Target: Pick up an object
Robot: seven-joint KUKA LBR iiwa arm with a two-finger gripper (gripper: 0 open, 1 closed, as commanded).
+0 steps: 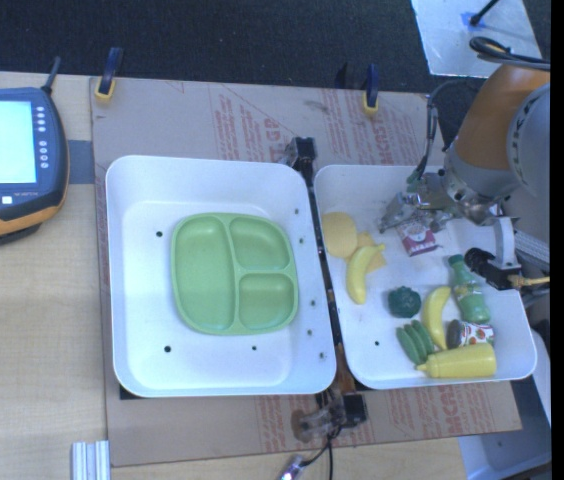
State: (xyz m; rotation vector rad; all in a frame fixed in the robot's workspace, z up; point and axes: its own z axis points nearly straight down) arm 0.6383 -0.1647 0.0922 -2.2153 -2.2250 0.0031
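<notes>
the fingers [414,211] of the grey two-finger gripper hang low over the far part of the right white bin [362,368]; whether they are wide or narrow cannot be told, and nothing can be seen between them. taking that right bin as the landmark: far to its left on the worktop [32,368] lies an orange-edged handheld screen pendant [7,163]. touching its left wall is the left white bin [132,268], holding a light green compartment tray [232,271]. inside the right bin, near its left wall, sit a pale yellow round toy [339,234] and a yellow toy banana [362,270]. near its middle lie a small red and white packet [420,241], just beside the fingers, and a dark green round toy [404,301]. along its near right corner cluster green toy pods [414,342], a second yellow banana [435,313], a green bottle-like toy [469,293] and a long yellow toy [459,362].
</notes>
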